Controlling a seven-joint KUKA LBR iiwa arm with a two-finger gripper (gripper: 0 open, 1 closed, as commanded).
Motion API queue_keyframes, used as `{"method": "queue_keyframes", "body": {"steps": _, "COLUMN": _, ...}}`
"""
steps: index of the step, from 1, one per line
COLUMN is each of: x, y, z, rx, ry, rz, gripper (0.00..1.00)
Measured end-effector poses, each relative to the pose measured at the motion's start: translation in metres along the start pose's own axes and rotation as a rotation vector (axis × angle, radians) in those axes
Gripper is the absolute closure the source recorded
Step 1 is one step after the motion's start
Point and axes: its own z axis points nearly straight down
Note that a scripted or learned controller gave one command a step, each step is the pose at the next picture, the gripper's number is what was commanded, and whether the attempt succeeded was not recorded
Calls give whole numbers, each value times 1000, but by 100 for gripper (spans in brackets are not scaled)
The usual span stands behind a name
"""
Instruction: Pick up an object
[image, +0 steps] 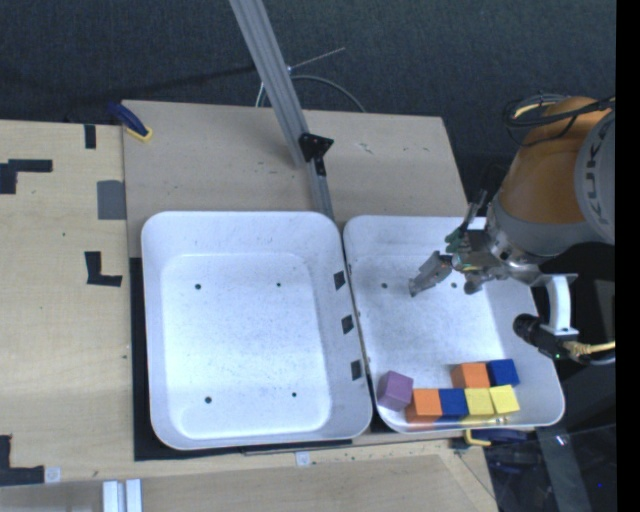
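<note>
Hand (432, 277) over the right bin (430, 235), fingers spread and holding nothing, well apart from the blocks (462, 392) at its near edge; pick not yet begun.

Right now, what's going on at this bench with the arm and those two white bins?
A KUKA arm reaches in over the right bin, its gripper hovering above the bin's upper middle with nothing between its fingers. The blocks sit clustered along that bin's near edge: a purple block, then orange, blue and yellow ones. None has been picked up yet.
</note>
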Motion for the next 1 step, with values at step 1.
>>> {"method": "queue_keyframes", "body": {"steps": 1, "x": 54, "y": -12, "z": 22, "rx": 3, "ry": 2, "rz": -3, "gripper": 0}}
